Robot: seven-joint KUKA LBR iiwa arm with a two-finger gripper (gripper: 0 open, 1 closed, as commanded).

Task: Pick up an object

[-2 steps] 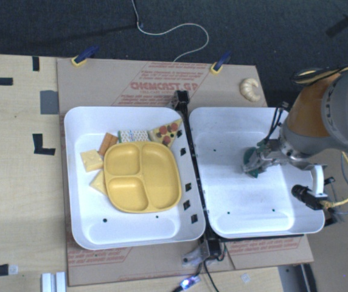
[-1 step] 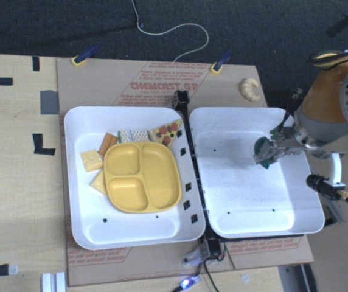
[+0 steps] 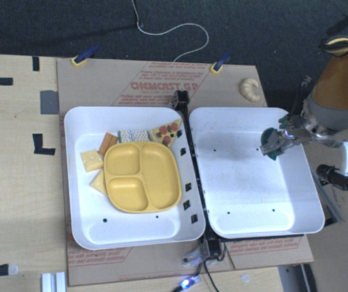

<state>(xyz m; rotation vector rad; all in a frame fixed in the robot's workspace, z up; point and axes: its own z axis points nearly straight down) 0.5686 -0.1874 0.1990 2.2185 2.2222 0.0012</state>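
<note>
A grey KUKA arm with an orange band above its wrist reaches in from the right, its gripper (image 3: 273,143) hanging over the upper right part of the right-hand bin (image 3: 247,221), whose white floor lies bare beneath it. A small dark teal shape sits at the gripper's tip, but at this size it cannot be told whether that is part of the tool or something caught in it, and how the jaws stand cannot be told either. The objects on offer all lie in the left-hand bin (image 3: 83,224), well apart from the gripper and across the divider between the two bins. The largest is a yellow divided plate (image 3: 142,176) with three compartments, lying flat near the middle of that bin. Tucked against and partly under its upper left edge are a pale yellow cracker-like square (image 3: 91,160), a brown rectangular piece (image 3: 107,142), and a yellow wedge (image 3: 98,184) poking out at the plate's left side. Along the plate's top edge rest a speckled white-and-green piece (image 3: 132,136) and what looks like a toy pizza slice (image 3: 168,131), the latter near the divider. Judged from how things lie, the pick appears not yet made: no object from the left bin is clearly off the bin floor, and the arm would seemingly need to cross to the left bin, descend on one item and close on it before the task could count as done.
</note>
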